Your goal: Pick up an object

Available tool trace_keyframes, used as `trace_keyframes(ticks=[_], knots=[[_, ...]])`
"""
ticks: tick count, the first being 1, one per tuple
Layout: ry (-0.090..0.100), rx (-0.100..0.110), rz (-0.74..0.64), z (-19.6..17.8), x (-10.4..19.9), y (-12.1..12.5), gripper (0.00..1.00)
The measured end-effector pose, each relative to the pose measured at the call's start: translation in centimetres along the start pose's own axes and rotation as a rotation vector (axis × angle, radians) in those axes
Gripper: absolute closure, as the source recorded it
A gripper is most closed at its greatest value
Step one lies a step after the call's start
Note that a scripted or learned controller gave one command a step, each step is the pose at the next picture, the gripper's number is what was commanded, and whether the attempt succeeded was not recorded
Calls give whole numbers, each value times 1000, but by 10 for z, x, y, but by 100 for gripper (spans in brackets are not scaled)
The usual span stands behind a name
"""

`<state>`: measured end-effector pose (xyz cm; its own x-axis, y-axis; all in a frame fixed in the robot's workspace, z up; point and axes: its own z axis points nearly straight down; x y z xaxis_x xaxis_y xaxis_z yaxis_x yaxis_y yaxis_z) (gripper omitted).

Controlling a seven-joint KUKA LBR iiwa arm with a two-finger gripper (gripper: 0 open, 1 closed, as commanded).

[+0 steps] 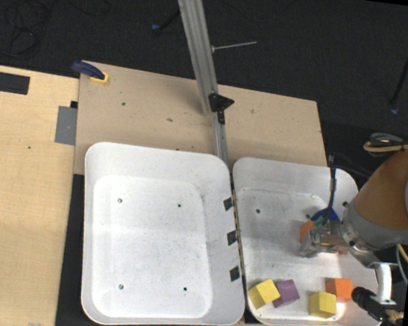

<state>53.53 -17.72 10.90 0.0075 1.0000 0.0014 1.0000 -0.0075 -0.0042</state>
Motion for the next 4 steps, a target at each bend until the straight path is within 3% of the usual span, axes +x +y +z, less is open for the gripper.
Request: trace_keyframes(ticks=[3,4], knots=[[-2,-8,-9,-139,4,4,100],[1,-4,-12,-146,56,17,100]])
